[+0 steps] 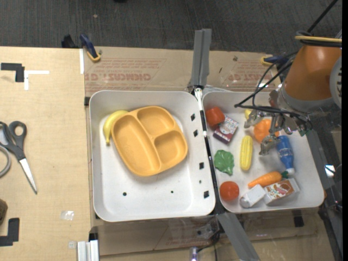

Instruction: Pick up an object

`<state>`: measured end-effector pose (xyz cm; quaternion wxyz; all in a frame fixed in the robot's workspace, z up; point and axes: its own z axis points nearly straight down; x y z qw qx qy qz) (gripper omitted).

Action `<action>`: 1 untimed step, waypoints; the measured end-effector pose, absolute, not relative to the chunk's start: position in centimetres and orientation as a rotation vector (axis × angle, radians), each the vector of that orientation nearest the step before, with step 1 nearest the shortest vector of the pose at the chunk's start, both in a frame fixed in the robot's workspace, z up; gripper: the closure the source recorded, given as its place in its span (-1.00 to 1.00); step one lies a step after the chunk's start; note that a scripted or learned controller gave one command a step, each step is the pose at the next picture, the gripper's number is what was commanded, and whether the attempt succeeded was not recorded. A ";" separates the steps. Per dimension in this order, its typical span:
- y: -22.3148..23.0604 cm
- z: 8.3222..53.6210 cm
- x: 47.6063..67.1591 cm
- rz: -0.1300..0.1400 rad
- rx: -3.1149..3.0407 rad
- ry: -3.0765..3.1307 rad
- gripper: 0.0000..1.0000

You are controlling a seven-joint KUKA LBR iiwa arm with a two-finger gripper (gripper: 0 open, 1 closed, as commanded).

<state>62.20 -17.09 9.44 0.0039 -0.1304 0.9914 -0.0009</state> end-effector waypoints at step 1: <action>-17.1 10.6 62.4 -0.004 -0.403 3.100 1.00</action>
